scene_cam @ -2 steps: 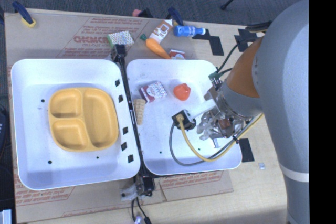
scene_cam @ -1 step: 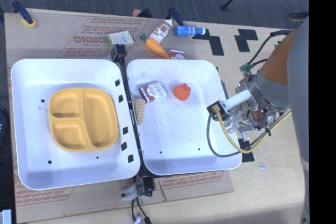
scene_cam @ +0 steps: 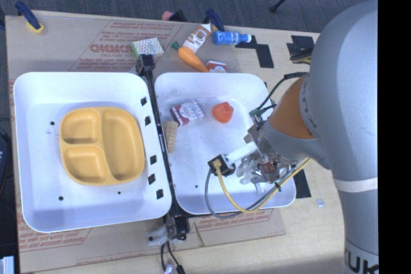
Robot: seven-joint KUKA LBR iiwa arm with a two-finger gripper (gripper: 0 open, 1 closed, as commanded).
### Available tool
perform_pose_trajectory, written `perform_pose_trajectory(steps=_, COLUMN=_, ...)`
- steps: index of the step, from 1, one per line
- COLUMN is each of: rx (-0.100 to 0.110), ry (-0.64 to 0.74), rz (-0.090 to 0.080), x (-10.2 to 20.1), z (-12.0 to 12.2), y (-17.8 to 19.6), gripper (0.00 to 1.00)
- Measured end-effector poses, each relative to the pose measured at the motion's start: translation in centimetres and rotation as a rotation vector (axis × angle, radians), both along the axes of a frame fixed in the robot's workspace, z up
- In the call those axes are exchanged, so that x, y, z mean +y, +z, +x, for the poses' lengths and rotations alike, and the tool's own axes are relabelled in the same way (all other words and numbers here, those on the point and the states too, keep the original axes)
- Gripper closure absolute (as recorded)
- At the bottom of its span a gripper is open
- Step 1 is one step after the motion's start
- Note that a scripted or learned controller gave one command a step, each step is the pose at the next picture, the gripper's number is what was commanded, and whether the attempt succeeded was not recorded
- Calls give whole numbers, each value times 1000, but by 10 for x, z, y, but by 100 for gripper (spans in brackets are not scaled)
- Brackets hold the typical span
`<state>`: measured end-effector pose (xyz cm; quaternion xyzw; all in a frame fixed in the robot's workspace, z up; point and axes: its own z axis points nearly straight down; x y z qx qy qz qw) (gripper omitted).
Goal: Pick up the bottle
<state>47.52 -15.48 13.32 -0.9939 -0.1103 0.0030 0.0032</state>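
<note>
**Bottle outside the bins**

Bottle (scene_cam: 195, 40), glossy white plastic with orange label, lies on the cardboard just behind right bin (scene_cam: 192, 83), beside a smooth tapered carrot (scene_cam: 191, 59). Gripper (scene_cam: 257, 173) over the bin's near-right corner; finger state unreadable, nothing visibly held.

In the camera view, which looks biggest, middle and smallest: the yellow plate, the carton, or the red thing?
1. Yellow plate, in the left bin: by far the largest.
2. Carton, in the right bin: much smaller.
3. Red thing, beside the carton: slightly smaller, though the two are close.
</note>
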Motion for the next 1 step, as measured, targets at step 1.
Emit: perform_pose_trajectory(steps=1, rx=-3, ry=-14, rz=-2, x=-3, z=1, y=64, gripper=100)
